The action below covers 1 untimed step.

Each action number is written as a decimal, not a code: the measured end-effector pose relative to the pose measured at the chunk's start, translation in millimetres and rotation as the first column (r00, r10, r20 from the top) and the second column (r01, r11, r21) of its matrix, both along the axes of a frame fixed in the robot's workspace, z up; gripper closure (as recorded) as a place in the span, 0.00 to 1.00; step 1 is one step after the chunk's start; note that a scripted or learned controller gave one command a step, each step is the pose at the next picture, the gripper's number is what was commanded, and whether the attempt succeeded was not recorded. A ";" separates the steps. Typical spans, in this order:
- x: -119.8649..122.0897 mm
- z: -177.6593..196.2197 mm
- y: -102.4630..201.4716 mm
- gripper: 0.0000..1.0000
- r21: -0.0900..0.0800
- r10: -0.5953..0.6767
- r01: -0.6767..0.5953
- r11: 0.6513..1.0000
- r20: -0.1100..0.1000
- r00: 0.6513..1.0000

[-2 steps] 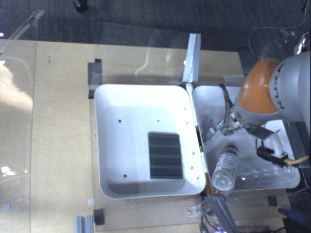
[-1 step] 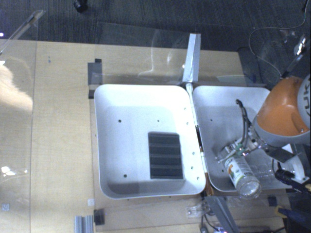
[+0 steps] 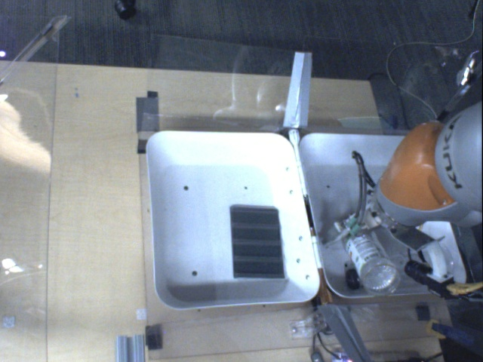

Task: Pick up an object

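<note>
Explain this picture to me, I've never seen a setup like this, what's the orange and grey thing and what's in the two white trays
One camera above a wooden bench looks down at a slant. The orange and grey thing is a robot arm reaching in from the right, meant to pick something up. The left bin holds a dark ribbed rectangular block, lying flat. The arm hangs over the right bin, where a clear plastic bottle lies on its side. Its gripper is somewhere in the clutter beside the bottle; I cannot tell whether anything is held.

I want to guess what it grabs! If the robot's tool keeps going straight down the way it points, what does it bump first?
Probably the clear plastic bottle lying in the right bin, just below the tool; depth is hard to judge from this view.
</note>
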<state>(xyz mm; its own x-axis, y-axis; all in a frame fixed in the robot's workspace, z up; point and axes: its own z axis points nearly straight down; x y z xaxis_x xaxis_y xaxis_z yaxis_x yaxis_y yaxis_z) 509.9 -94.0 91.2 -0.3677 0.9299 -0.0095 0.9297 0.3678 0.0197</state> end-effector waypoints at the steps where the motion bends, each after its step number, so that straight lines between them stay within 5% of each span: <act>1: 3.9 12.7 2.8 1.00 0.002 0.005 -0.005 1.000 0.011 1.000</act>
<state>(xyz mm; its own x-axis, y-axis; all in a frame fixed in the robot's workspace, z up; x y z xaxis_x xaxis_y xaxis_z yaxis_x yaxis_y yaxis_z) 513.8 -91.2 103.9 -0.3718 0.9282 -0.0118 0.9277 0.3720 0.0304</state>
